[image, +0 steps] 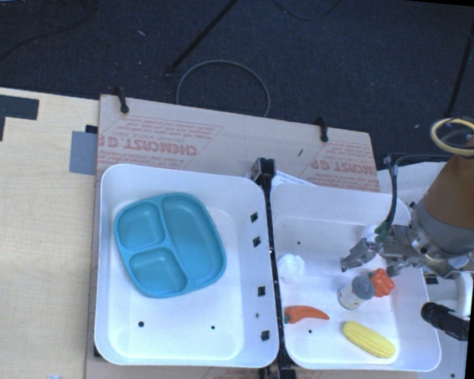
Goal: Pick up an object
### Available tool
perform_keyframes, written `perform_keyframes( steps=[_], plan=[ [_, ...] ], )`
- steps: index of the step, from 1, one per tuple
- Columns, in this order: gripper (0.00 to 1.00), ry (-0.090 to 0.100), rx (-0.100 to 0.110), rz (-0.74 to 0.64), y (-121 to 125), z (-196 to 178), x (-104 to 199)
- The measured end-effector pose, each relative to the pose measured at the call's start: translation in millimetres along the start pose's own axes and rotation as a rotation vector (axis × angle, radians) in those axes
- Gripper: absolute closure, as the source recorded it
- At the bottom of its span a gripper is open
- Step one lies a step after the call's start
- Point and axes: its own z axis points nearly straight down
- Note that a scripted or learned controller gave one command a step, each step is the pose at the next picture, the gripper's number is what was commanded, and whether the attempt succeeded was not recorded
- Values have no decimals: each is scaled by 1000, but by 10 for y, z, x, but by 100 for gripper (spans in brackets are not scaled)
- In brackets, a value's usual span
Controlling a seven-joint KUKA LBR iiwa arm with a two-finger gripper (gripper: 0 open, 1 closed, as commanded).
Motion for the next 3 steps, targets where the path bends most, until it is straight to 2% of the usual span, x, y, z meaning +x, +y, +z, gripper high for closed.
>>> perform_keyframes(
  steps=[1,2,3],
  plan=[
    [0,-3,-12,-2,29,-61,-4],
    [0,0,-6,-3,61,383,42],
    [0,-3,-11,-2,68,908,48]
  ],
)
